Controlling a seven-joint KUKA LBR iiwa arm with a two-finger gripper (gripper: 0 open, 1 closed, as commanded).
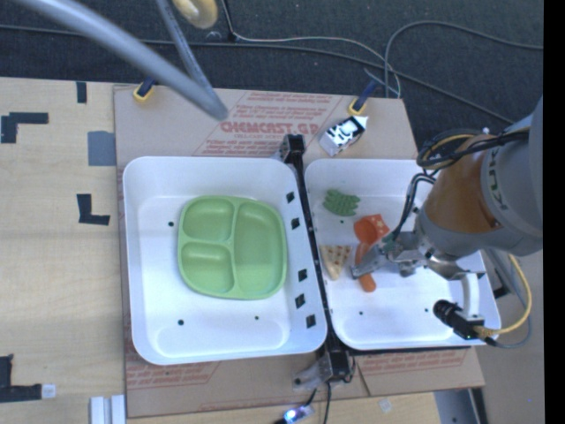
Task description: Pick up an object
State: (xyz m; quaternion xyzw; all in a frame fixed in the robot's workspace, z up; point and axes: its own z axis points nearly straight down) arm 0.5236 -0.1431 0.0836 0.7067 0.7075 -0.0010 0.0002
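Wooden tabletop (53, 263) under a cardboard sheet (265, 122); two shallow white bins sit side by side on it, cables trailing across the dark floor at the far edge.

Left bin (141, 325): a green divided plate (234, 247) lies flat at its middle, well apart from the arm.

Right bin (397, 329): small objects cluster on its left half. Green leafy piece (341, 203) farthest, orange piece (371, 229) just near of it, tan waffle-like piece (335, 259) beside the divider, a small orange bit (367, 283) nearest.

Arm (477, 193) reaches in from the right, wrist low over this bin. Claw (369, 261) sits down among the cluster, touching or just beside the orange pieces, probably placed for a grasp there. Whether its tips are apart or together, I cannot tell; nothing is visibly held.
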